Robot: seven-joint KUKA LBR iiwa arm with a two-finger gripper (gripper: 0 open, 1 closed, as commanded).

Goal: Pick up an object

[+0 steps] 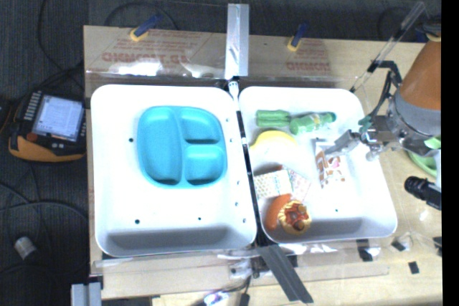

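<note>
target: small printed packet (329,167), flat in the right bin (373,215), near its right wall
packet vs fingers: top end touching or just under the gripper (343,145); body runs down and away from it
long axis: roughly up-down in view, slight tilt
fingers: can't tell if parted or closed, too blurred
nearby: green bottle (295,120) up-left of fingers, lying left-right; yellow piece (272,138) left; orange toy (289,214) down-left
left bin (115,226): blue tray (181,145), well apart
</note>
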